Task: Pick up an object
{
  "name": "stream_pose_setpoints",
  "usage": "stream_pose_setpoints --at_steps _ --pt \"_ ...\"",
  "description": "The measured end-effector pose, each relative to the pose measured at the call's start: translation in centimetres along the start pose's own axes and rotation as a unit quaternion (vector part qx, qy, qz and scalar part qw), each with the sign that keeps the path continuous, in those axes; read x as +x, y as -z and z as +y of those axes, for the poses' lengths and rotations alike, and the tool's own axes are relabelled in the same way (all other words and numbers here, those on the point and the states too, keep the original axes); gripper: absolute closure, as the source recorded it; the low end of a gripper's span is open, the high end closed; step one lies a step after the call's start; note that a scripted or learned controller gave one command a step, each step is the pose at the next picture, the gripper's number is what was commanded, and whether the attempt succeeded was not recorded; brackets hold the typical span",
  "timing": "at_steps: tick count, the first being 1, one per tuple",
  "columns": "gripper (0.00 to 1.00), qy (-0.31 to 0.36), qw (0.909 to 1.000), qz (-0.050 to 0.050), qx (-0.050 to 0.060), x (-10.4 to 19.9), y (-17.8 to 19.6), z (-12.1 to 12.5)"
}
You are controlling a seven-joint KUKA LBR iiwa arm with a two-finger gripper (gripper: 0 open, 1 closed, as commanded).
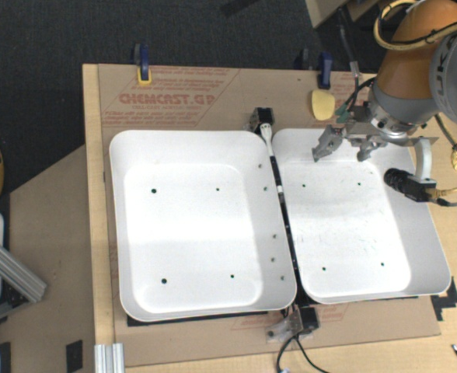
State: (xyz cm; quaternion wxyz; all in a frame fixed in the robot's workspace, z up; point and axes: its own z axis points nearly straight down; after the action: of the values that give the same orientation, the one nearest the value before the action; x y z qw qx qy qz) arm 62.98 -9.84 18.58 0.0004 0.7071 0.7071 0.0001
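Objects to pick are hard to find: the right bin (415,263), beneath and in front of the pincer (343,149), shows bare white floor with a few small dark dots, and the left bin (135,231), off to the pincer's far side, looks the same. The one loose-looking thing is a small pale yellow piece (322,104) on the brown board (190,92), just behind the pincer and outside both bins; whether it is the task's thing cannot be told.

The pincer hangs over the back edge of the right bin with its two fingers spread apart and nothing between them, so by my reading the pick is not yet done and all of it is left: choosing a thing, coming down, closing, lifting.

Around it, a black strip (278,196) runs between the bins beside the pincer, two blue clamps (142,54) grip the board's back edge, and a black fitting with a cable (412,185) sits close under the arm (415,45), which could snag on a low approach
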Motion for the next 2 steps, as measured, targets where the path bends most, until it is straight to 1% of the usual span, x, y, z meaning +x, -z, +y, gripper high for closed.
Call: stream_pose_setpoints --at_steps 1,2 --pt "1.0 0.0 1.0 0.0 -0.001 0.0 1.1 0.1" --pt "1.0 0.003 1.0 0.0 -0.009 3.6 15.5 1.1"
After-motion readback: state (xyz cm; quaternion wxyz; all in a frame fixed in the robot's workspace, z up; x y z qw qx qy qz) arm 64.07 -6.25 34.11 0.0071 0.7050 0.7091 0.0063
